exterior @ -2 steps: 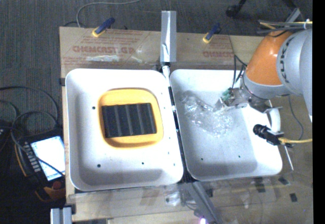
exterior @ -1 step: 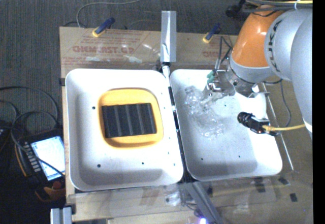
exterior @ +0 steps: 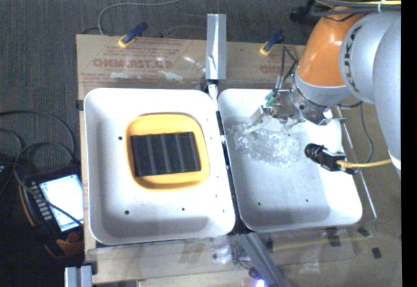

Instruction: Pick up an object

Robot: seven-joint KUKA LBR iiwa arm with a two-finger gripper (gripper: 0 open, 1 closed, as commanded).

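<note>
Looming closest to us is the grey arm (exterior: pixel 381 71) with its glossy orange band, and its pincer (exterior: pixel 281 110) hangs over the far edge of the right bin (exterior: pixel 300 204); we cannot tell how the pincer stands. Just below it, near that bin's far left corner, we see a crumpled clear plastic wrapper (exterior: pixel 264 144), shiny and wrinkled, lying on the smooth white floor. At the left bin's (exterior: pixel 104 149) middle lies a rounded yellow tray (exterior: pixel 168 152) with a dark ribbed insert, and both bins sit on a brown board surface (exterior: pixel 150 61) above grey carpet (exterior: pixel 45 12).
</note>
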